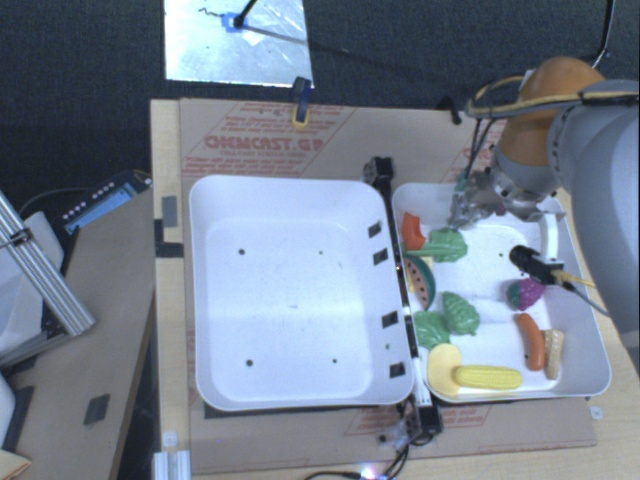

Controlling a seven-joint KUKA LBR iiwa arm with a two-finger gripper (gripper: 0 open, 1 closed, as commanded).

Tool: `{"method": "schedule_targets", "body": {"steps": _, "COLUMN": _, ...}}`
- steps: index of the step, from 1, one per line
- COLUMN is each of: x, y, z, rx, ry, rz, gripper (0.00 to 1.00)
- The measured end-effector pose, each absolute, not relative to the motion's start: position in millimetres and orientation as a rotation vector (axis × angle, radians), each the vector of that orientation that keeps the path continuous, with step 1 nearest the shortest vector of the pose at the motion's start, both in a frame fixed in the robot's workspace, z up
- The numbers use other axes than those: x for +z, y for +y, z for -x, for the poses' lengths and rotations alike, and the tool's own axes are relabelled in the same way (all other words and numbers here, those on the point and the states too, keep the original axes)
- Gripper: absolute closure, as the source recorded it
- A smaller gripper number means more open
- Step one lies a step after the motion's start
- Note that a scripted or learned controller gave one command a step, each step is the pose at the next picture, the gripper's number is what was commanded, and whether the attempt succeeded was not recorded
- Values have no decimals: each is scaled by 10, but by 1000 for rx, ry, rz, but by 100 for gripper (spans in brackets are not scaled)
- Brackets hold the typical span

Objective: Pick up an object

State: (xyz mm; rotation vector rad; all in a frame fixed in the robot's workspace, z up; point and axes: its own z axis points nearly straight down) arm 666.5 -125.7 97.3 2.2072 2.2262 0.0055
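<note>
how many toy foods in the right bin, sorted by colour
Green, leafy plastic pieces: 3
Yellow, plastic corn cob and rounded piece: 2
Orange-red, wedge and sausage shape: 2
Purple, round piece: 1
Watermelon slice: 1
Beige stick: 1
Total: 10

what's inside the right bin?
Inside the right white bin: toy foods, including a yellow corn cob, purple piece and green leafy pieces. The grey arm covers its far corner.
</note>
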Motion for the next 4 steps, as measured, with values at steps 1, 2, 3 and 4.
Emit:
{"method": "schedule_targets", "body": {"steps": 1, "x": 2615, "y": -1750, "z": -6713, "rx": 14, "ry": 2206, "rz": -2209, "gripper": 100}}
{"method": "schedule_targets", "body": {"steps": 2, "x": 2613, "y": -1712, "z": -6701, "rx": 5, "ry": 2223, "rz": -2208, "gripper": 100}}
{"method": "schedule_targets", "body": {"steps": 3, "x": 2726, "y": -1712, "z": -6710, "rx": 6, "ry": 2226, "rz": -2200, "gripper": 100}}
{"method": "schedule_targets", "body": {"steps": 4, "x": 2838, "y": -1712, "z": -6718, "rx": 7, "ry": 2228, "rz": -2192, "gripper": 100}}
